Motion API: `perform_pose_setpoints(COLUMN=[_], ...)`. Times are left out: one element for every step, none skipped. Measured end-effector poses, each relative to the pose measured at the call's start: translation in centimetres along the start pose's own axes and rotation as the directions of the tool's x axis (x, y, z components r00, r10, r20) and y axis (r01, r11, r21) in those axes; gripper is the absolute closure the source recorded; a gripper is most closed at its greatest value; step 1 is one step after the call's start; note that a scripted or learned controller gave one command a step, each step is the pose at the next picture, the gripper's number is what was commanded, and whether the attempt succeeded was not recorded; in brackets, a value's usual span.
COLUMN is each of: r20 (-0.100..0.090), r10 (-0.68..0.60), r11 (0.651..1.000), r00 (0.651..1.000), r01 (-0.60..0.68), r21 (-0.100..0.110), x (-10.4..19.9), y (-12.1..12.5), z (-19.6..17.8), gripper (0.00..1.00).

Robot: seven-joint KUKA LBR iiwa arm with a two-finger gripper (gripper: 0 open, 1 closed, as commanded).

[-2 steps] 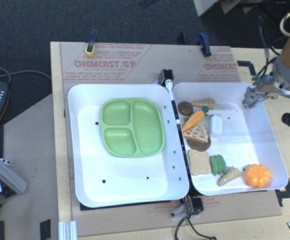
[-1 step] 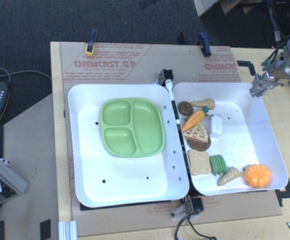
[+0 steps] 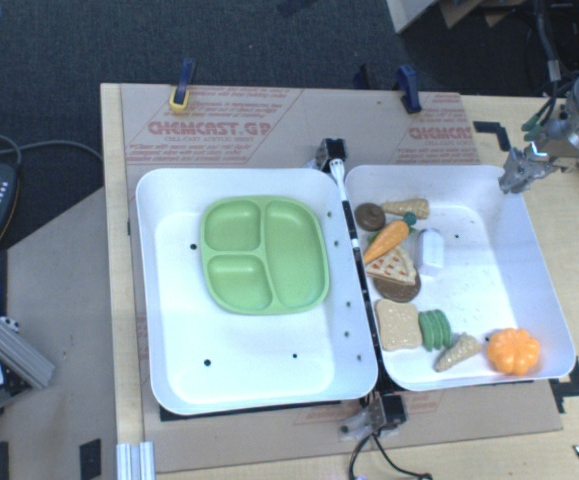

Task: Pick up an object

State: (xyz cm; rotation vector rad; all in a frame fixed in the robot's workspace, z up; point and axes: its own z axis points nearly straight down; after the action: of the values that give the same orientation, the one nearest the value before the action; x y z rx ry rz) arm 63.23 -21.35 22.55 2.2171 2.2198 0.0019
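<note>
- Left of the black divider (image 3: 347,230) where the two bins meet, the left white bin (image 3: 169,358) holds one thing: a pale green plastic plate with three compartments (image 3: 265,255), lying flat, nothing in its wells.
- Just right of the divider, in the right white bin (image 3: 529,258), toy food crowds the near wall: a brown round disc (image 3: 370,216), a tan piece (image 3: 407,208) beside it, an orange carrot with a green tip (image 3: 388,238), a small white block (image 3: 431,251), a waffle-patterned wedge on a dark brown cookie (image 3: 394,271), a beige bread slice (image 3: 400,325), a green ribbed piece (image 3: 434,328) and a tan cone-like wedge (image 3: 457,352).
- Farthest from the divider along the bin's front lies the orange plastic pumpkin (image 3: 513,351), apart from the rest; I judge it my easiest pick.
- It looks light, stiff and smooth, probably slippery, so I would close across its widest middle.
- My gripper (image 3: 521,171) hangs over the bin's far right corner, well apart from the pumpkin; how it is set I cannot tell, and nothing shows in it.
</note>
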Motion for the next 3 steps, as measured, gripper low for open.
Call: perform_pose_setpoints(r20=[-0.005,-0.004,-0.005], r10=[-0.001,-0.001,-0.002], r11=[1.0,1.0,1.0], r00=[1.0,1.0,1.0], r01=[0.001,0.001,0.002], r21=[0.007,0.008,0.007], x=[4.1,8.0,12.3], y=[-3.4,-5.8,-8.5], z=[0.1,0.4,-0.3], gripper=[1.0,1.0,1.0])
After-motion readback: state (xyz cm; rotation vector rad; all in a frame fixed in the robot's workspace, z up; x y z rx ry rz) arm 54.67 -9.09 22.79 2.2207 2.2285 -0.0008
